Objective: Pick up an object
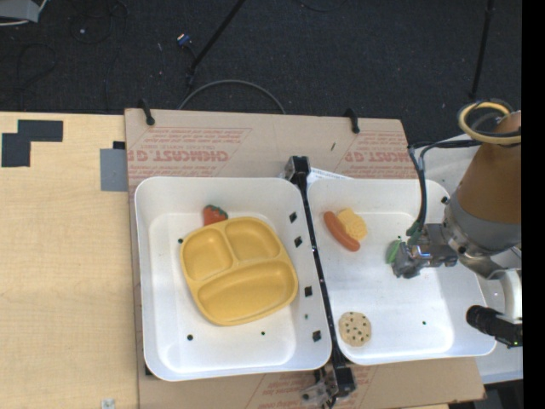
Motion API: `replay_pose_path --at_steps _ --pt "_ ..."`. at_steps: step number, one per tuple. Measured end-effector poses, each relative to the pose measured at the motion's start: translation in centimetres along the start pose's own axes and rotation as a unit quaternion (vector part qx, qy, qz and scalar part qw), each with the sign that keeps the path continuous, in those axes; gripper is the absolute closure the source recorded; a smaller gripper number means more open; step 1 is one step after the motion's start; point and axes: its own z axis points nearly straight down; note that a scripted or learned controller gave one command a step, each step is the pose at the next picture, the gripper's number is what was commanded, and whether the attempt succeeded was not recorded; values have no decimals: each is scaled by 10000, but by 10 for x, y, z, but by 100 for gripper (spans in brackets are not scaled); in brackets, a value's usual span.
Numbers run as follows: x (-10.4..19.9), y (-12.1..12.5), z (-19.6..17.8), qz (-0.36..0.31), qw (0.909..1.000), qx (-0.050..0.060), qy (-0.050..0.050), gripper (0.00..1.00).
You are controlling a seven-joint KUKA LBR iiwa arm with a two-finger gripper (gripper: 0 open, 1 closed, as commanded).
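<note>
tool over right bin, near hot dog

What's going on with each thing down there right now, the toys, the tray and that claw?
Yellow tray: lying flat in the left bin, right way up.
Strawberry: lying in the left bin beside the tray's far edge.
Hot dog: lying in the right bin.
Cookie: lying flat in the right bin's near corner.
Claw: low over the right bin, beside something small and green.

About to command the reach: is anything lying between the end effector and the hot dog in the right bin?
Nothing visible. Bare bin floor lies between the end effector and the hot dog; the cookie sits well off that line.
</note>
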Motion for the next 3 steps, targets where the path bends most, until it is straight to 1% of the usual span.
replay_pose_path --at_steps 1,2,3 --pt "51 -1 12 4 10000 6 -1 100" --pt "104 -3 2 2 10000 -4 -7 100" --pt "155 -5 14 11 10000 17 -11 100"
